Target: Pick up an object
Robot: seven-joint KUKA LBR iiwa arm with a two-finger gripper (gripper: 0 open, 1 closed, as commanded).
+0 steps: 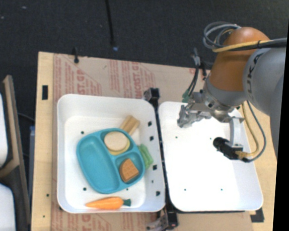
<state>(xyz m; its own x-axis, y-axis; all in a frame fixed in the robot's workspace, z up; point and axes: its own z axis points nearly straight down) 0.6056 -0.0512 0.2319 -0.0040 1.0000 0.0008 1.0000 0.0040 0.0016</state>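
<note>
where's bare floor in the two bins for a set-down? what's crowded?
Right bin: its floor is bare from the divider edge across to the near rim; the gripper hangs over its far-left corner. Left bin: crowded; the blue tray fills the middle, the carrot lies along the near wall. A bare strip runs along its far wall.

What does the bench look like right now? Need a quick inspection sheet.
Surface: wooden bench bearing two white bins side by side, left bin and right bin.
Job's things: in the left bin, blue tray holding a round biscuit and a brown cracker; carrot by the near wall; wooden block and a green piece beside the tray.
Clutter: nothing seen.
Grippers: pincer over the right bin's far left corner, holding nothing visible.
Cables: loops above the orange band; black cord on the floor.
Surroundings: dark floor.
</note>
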